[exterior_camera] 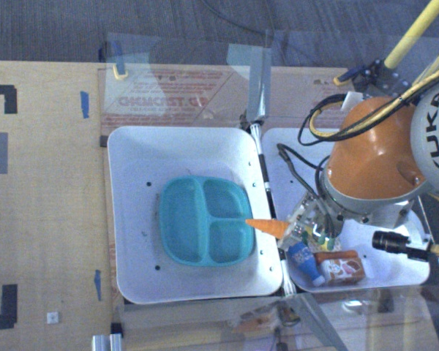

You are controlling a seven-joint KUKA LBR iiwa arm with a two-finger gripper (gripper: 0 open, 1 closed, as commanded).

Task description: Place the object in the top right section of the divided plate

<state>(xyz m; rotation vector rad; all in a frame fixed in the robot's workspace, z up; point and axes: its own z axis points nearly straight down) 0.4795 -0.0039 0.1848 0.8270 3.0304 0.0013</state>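
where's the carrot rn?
The carrot is at the gripper, over the rim between the two bins, its tip reaching the right edge of the teal divided plate in the left bin.

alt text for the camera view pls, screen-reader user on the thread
A grey and orange robot arm reaches in from the right, its gripper holding an orange carrot whose tip pokes over the right edge of a teal divided plate. The plate sits in the left white bin; the right bin holds a few small packages.
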